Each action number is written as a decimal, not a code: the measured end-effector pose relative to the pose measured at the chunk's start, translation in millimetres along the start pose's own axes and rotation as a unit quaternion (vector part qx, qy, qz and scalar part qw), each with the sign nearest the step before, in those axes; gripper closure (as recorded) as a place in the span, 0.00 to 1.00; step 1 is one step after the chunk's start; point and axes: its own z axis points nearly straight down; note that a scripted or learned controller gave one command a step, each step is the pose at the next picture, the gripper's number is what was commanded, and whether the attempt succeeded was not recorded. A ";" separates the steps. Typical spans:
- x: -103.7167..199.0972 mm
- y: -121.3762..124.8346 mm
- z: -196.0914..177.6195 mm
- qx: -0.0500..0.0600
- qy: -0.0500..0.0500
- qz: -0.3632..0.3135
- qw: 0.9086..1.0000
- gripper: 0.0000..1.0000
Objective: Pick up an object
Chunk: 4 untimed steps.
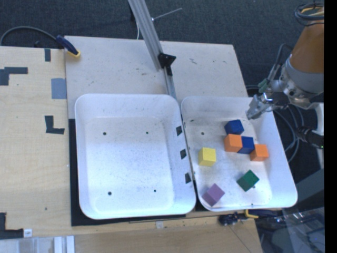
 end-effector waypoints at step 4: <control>207.6 -2.3 43.7 0.003 0.001 -0.002 1.000 1.00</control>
